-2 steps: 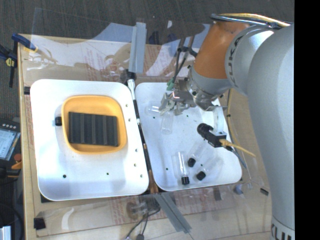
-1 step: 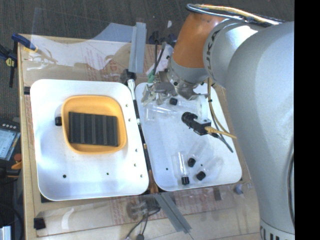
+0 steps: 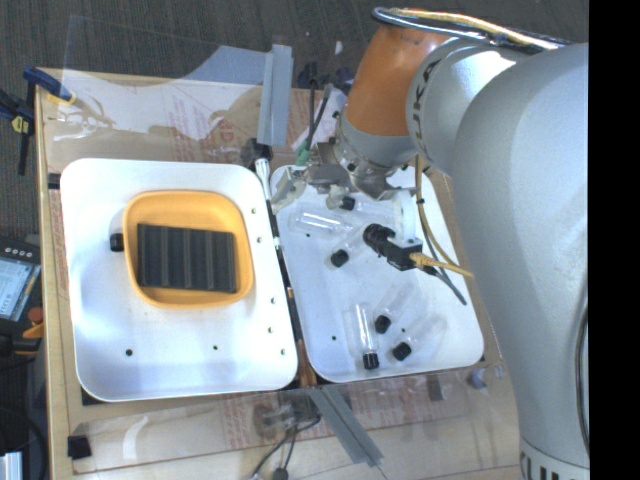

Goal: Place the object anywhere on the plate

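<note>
Camera view: gripper (image 3: 318, 173) at right bin's (image 3: 455, 353) far-left corner, above clear tubes (image 3: 322, 225). Yellow plate (image 3: 187, 206) in left bin (image 3: 90, 318).

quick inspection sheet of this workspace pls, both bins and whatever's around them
surface: wooden bench bearing left bin and right bin
job's things: yellow plate in left bin, dark ribbed block on it
clutter: clear tubes with black caps and loose black caps in right bin
grippers: end effector at right bin's far edge
cables: yellow cable over right bin
surroundings: small screen at left
</note>
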You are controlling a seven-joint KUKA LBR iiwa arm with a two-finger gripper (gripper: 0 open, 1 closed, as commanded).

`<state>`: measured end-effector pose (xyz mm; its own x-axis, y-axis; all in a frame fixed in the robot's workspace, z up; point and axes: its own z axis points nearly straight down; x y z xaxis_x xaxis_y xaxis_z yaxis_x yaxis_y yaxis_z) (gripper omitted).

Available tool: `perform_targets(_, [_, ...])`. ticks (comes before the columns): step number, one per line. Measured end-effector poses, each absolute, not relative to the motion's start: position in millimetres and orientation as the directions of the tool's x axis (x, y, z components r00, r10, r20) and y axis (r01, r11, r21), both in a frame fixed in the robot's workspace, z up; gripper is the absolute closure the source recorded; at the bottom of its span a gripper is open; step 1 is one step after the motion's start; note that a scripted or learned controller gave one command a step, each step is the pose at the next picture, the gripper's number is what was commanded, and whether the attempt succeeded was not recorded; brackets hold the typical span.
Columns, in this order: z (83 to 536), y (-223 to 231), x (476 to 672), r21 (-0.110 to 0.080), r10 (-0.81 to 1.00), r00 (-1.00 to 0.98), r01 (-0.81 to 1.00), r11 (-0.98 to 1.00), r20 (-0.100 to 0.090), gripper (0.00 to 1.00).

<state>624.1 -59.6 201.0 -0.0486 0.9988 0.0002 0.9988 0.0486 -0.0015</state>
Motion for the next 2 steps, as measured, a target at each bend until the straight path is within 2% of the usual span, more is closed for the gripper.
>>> perform_targets(1, [201.0, -59.6, 624.1, -0.001, 0.999, -0.049, 0.999, 0.049, 0.0, 0.0])
perform_targets(2, [242.2, -7.7, 600.6, 0.0, 0.999, -0.04, 0.999, 0.04, 0.001, 0.0])
